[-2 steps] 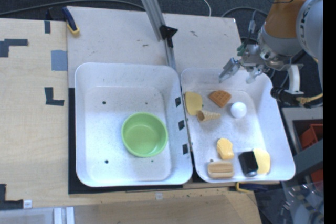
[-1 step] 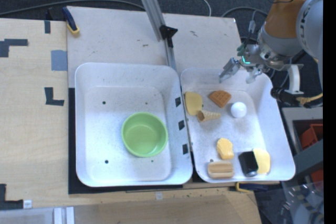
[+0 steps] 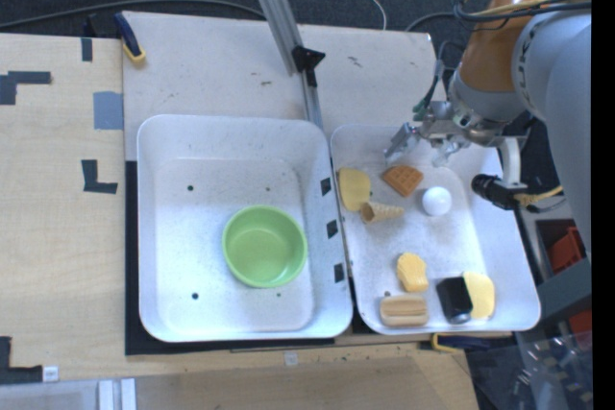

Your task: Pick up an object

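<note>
While my arm reaches in from the right, nearest the camera in the right bin (image 3: 500, 250) lie a tan bun (image 3: 403, 309), a black-and-yellow block (image 3: 465, 297) and a yellow lump (image 3: 412, 271). Farther back sit a cone (image 3: 381, 211), a white ball (image 3: 436, 201), a yellow piece (image 3: 354, 188) and a waffle (image 3: 402, 179). My claw (image 3: 424, 141) hangs just beyond the waffle, fingers spread apart, gripping nothing. A green bowl (image 3: 264, 246) rests in the left bin (image 3: 163, 206).
</note>
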You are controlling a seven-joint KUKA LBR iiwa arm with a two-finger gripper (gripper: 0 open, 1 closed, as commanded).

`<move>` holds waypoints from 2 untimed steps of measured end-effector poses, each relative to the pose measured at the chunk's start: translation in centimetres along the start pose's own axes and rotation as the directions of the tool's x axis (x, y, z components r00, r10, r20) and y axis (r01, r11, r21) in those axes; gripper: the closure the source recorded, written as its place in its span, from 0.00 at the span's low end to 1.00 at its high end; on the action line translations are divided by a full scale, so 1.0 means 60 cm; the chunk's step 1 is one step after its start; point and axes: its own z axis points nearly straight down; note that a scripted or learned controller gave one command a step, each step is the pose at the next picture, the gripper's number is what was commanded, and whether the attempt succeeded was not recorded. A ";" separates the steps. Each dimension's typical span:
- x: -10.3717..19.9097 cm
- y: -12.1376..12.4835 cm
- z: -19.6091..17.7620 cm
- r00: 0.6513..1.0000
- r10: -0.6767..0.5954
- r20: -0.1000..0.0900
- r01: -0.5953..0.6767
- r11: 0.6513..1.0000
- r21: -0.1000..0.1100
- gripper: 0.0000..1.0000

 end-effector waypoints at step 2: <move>-0.013 -0.005 0.120 1.000 0.001 0.001 -0.001 1.000 -0.003 0.00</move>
